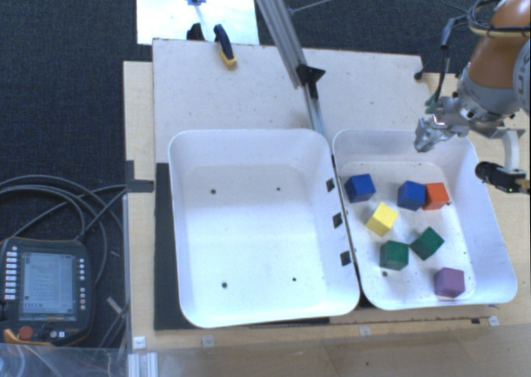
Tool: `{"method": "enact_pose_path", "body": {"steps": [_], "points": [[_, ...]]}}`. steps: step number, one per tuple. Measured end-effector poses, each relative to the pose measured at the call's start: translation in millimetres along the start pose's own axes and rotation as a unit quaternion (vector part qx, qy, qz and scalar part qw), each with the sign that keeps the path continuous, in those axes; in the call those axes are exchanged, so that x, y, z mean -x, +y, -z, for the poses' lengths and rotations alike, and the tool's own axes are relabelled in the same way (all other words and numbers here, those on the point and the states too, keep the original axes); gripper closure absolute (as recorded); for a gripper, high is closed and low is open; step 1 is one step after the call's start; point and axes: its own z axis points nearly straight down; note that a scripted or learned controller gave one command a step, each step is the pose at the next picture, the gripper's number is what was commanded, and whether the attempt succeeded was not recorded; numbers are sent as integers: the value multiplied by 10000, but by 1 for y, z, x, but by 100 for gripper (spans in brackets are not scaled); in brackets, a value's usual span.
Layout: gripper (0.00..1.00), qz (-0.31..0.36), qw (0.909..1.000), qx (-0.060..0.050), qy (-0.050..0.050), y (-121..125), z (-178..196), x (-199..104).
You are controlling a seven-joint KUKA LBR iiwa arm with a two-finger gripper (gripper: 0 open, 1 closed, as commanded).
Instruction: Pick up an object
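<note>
So the gripper (429, 136) was hanging over the far edge of the right bin (489, 226), up near its back rim, and honestly I couldn't tell how it was set from that angle, too small and blurry. Nothing visible in it.

All the candidates were sitting in that right bin: a blue cube (360, 188) nearest the divider, a second blue cube (411, 195) touching an orange cube (436, 195), a yellow cube (382, 219) in the middle, two green ones, dark green cube (394, 255) and green cube (427, 243), close together, and a purple cube (449, 282) down by the near corner. The left bin (187, 201) just had a few dark specks.

My guess was these were light, rigid little blocks, wood or plastic, so no worries about crushing. Flat faces mean you want to pinch across two opposite sides, squared up, or it'll twist out. The smooth paint could be a bit slippery. I'd have gone for the first blue cube or the purple one, since they stood apart from neighbours. The blue and orange pair looked awkward because there was no room on the touching side.
</note>
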Motion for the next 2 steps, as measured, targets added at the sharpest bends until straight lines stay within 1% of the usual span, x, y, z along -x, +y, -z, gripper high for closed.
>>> {"method": "enact_pose_path", "body": {"steps": [1, 2], "points": [[100, -4, 10000, 10, -4, 6, 55, 10], [100, 3, 10000, -2, 2, 7, 85, 10]]}}
